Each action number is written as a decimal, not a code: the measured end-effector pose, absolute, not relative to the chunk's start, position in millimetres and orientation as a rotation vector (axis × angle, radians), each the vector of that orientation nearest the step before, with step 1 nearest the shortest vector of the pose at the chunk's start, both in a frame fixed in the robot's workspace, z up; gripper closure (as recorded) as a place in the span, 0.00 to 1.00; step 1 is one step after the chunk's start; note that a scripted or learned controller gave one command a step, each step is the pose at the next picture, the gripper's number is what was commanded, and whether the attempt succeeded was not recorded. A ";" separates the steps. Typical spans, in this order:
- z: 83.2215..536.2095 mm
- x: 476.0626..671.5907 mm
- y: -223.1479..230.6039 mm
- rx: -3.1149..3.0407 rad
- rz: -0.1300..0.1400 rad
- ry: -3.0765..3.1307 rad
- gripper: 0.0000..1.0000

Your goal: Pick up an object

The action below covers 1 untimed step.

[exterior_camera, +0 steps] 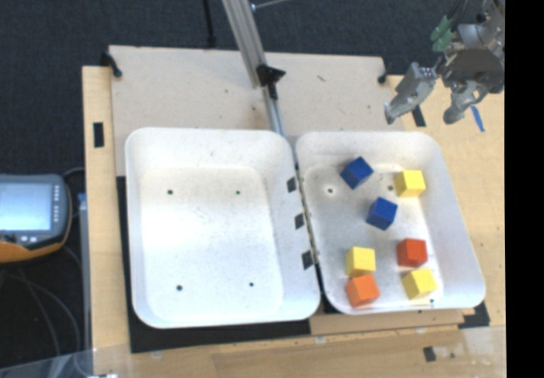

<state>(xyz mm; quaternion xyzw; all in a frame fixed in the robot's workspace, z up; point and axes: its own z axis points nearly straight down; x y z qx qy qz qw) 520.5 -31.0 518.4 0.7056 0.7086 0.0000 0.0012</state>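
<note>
My claw (pixel 432 104) hangs wide open with nothing in it, past the far edge of the right bin (pixel 450 198), so I have not picked any block yet.

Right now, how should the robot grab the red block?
Come straight down from above and close the jaws on two opposite flat sides of the red block. It sits flat, apart from its neighbours, in the right bin, so there looks to be room on each side.

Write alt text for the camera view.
An open gripper hangs above the right bin's far edge, holding nothing. That bin holds seven cubes: two blue, three yellow, one red, one orange. The left bin sits beside it.
</note>
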 end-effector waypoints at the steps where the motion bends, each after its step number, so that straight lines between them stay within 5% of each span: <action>1: 433.9 538.6 -13.5 2.218 -0.009 2.230 0.00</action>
